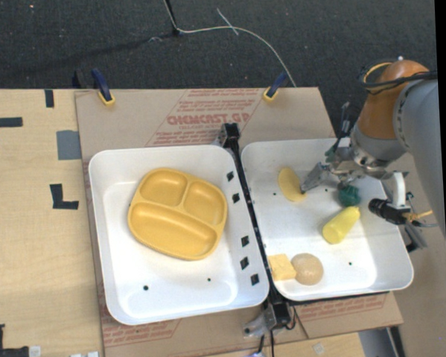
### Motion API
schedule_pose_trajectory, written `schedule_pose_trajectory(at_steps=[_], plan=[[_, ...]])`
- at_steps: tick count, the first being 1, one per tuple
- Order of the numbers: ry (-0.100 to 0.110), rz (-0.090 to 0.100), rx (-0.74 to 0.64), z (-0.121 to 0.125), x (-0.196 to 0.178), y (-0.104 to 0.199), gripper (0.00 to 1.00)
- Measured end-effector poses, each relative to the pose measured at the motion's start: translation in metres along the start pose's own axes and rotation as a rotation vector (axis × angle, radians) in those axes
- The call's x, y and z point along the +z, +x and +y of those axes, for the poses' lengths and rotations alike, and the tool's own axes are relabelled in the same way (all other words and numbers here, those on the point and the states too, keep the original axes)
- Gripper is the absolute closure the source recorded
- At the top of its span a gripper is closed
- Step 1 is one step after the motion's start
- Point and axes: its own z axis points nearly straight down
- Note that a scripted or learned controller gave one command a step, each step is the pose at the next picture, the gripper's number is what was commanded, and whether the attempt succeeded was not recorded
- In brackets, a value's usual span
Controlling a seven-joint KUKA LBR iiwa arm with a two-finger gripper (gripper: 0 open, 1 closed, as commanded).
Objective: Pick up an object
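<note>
My hand (pixel 335 177) low in right bin (pixel 385 277), fingers spread open, nothing between them | pale yellow piece (pixel 290 184) at its 9 o'clock, touching one fingertip, I think | green object (pixel 349 196) at 5 o'clock | yellow tray (pixel 178 212) in left bin (pixel 110 292)

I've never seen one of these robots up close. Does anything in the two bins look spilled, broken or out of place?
Nothing stands out. The yellow divided plastic plate lies askew but whole in the left white bin. The right white bin holds scattered small items, none spilled over its rim.
</note>
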Motion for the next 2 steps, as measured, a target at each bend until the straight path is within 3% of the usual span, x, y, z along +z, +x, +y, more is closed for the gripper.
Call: schedule_pose_trajectory(at_steps=[1, 2], plan=[[-0.003, -0.001, 0.000, 0.001, -0.014, 0.000, 1.00], [-0.008, 0.000, 0.001, 0.009, -0.063, -0.005, 1.00]])
